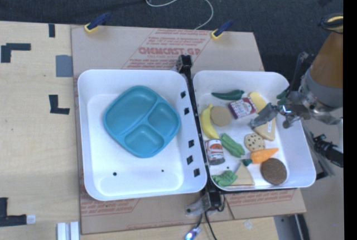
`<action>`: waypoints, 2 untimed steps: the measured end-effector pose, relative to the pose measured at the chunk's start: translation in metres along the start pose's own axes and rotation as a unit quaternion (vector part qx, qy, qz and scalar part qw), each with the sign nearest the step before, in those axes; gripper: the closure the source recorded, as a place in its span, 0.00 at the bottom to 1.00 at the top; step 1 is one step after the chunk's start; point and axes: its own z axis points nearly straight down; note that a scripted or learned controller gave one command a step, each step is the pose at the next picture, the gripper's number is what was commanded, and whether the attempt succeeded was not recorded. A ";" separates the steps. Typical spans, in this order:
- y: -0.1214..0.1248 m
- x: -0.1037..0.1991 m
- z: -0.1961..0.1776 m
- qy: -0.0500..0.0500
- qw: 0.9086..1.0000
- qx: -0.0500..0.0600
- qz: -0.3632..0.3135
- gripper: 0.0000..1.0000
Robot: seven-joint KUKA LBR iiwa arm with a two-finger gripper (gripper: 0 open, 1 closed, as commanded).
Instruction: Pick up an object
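My gripper (275, 117) hangs over the right side of the right bin (298, 177), its two fingers spread apart with nothing between them. One grey finger (262, 118) points left and down, just above a pale cheese wedge (268, 132). Close by lie a chip cookie (253, 141), an orange carrot (263, 155), a yellow lemon (257, 101) and a red-and-white packet (241, 108). Farther left in the same bin are a banana (207, 123), a green pickle (232, 145) and a small can (215, 152).
The left bin (95, 177) holds a blue divided plate (142, 120). A brown round patty (273, 171), a sandwich wedge (235, 178) and a green chili (227, 95) also lie in the right bin. A black divider clip strip (192, 121) runs between the bins.
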 end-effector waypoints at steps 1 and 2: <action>-0.025 0.061 -0.073 0.000 1.000 -0.004 -0.003 0.00; -0.025 0.058 -0.079 0.000 1.000 0.000 -0.001 1.00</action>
